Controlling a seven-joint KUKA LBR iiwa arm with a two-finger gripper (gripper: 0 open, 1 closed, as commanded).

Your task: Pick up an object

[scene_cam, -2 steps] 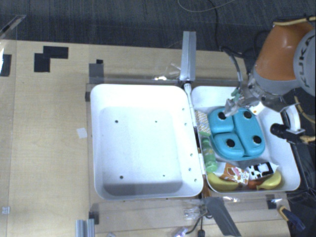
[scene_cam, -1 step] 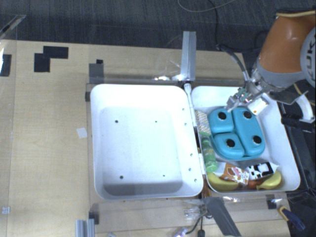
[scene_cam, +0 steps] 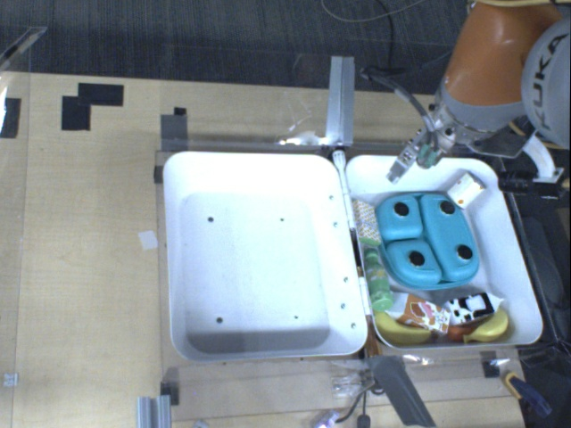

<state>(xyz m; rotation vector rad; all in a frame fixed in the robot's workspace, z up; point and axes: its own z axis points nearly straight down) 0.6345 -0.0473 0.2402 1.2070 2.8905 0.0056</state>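
Bench [scene_cam: 80, 239] of pale wood spreads wide on the left, bare but for a few black marks near its far edge. Two white bins sit on it, touching along one shared wall. The left bin [scene_cam: 259, 172] is the roomiest spot, its whole floor open between four low rims. The right bin [scene_cam: 522, 275] is crowded: only its far strip, near the back rim, shows bare floor.

The arm [scene_cam: 500, 52] comes in from the upper right, its orange band cut off by the top edge, and part of the letters "KUKA" reads on the grey casing at the right edge. The gripper [scene_cam: 412, 160] hangs over the far left corner of the right bin, well apart from the things below; it is small and blurred, so I cannot tell how its fingers stand.

The blue tray [scene_cam: 426, 239], with four rounded lobes and a dark hole in each, fills the middle of the right bin. A yellow banana [scene_cam: 401, 331] curves along the near rim, half hidden under a printed packet [scene_cam: 428, 314] whose writing is too small to read. A green thing [scene_cam: 378, 279] is wedged between tray and left wall. A small white block [scene_cam: 466, 188] lies by the tray's far right corner.
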